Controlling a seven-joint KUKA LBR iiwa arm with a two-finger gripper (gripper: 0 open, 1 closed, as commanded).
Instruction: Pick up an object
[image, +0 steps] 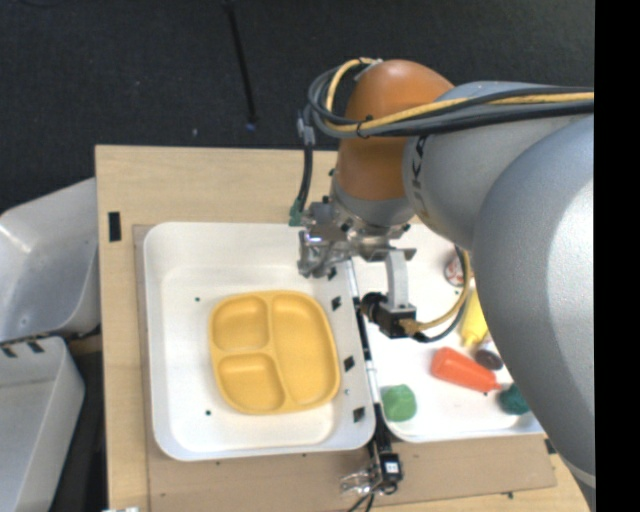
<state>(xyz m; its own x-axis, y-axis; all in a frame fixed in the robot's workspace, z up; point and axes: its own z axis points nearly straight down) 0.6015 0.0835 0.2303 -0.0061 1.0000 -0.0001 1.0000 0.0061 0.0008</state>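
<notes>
**Camera view: gripper over the bin divide, nothing seen held**

You have a yellow divided plate (273, 352) lying flat in the left bin (165, 300). The orange carrot (463, 369) and green piece (400, 402) lie in the right bin (440, 425). The gripper (325, 255) hangs above the plate's far edge; you cannot tell its finger state.

I see a pale wooden bench (200, 180) carrying two shallow white bins side by side: the left bin (170, 330) toward nine o'clock, the right bin (440, 420) toward four o'clock, their rims touching.
</notes>
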